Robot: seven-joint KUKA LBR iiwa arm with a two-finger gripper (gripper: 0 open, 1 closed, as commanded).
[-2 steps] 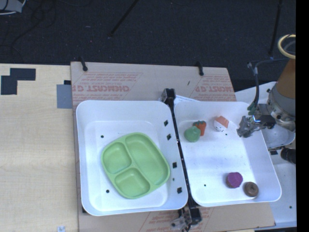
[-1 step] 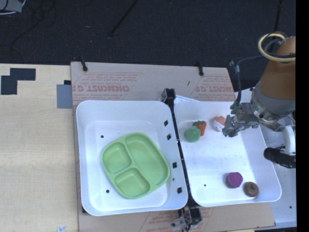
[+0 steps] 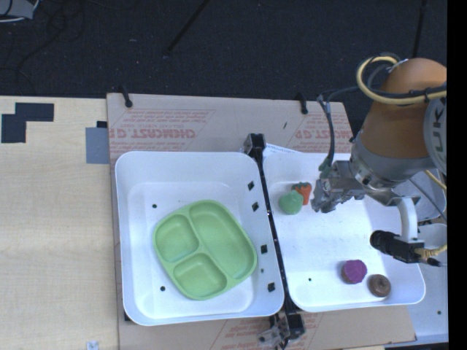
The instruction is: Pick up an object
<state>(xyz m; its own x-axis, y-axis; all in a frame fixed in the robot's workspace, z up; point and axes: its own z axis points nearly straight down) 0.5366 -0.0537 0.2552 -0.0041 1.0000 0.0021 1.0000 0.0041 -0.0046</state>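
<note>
In the right bin (image 3: 321, 283) lie a green round object (image 3: 290, 203) with an orange piece (image 3: 303, 191) touching it at the upper left, a purple round object (image 3: 354, 270) and a brown ring-shaped object (image 3: 379, 285) near the front right. My gripper (image 3: 322, 197) hangs over the right bin, just right of the green and orange objects, with nothing visibly between its fingers. The arm's grey and orange body covers the bin's far right corner.
The left bin (image 3: 139, 188) holds a light green divided plate (image 3: 205, 248). A black divider with clips (image 3: 266, 232) runs between the bins. A black cylindrical part (image 3: 394, 245) with cables juts over the right bin's right side. Cardboard lies under both bins.
</note>
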